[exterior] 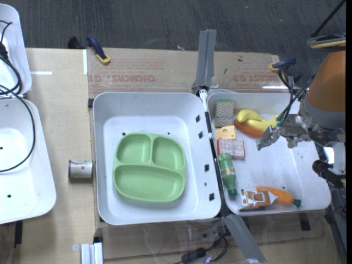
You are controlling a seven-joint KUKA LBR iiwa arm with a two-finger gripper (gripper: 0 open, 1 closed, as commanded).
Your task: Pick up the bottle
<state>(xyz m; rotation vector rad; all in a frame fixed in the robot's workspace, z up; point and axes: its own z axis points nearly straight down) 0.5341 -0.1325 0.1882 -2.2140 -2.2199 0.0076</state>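
Green bottle (226, 173) lies flat along left wall of right bin (308, 202), cap toward camera. Gripper (268, 140) hovers up-right of it; fingers empty, open or closed can't tell. Best approach: drop onto mid-body, fingers across its width, clear of wall. Wooden desk (66, 103), dark carpet behind.

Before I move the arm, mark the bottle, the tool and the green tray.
bottle (227, 172), camera view, green body.
tool (268, 139), camera view, between its fingertips.
green tray (149, 168), camera view, central divider.
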